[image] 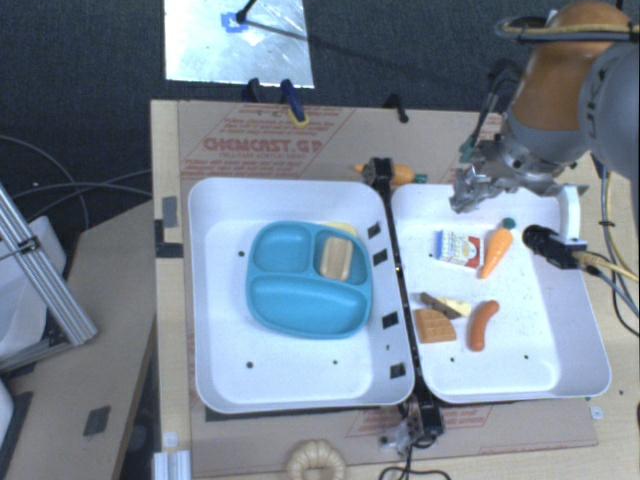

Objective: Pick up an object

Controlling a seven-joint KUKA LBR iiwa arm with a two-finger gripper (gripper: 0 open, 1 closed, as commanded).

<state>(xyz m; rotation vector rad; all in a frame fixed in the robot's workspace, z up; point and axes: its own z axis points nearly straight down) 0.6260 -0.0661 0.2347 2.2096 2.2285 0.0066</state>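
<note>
In the right bin [560, 358] lie a small white and red carton [456, 248], an orange toy carrot [494, 251], a reddish sausage [481, 324], a waffle-like brown square [435, 325] and a pale wedge with a dark strip [445, 306]. My gripper [466, 196] hangs over the bin's far left corner, above and just behind the carton, with nothing seen between its fingers.
The left bin [225, 368] holds a blue divided plate [308, 278] with a tan bread-like piece [334, 258] in its upper right section. An orange item [401, 175] lies behind the bins near the black centre divider [398, 278]. A doughnut-shaped thing [315, 460] sits at the bench's front edge.
</note>
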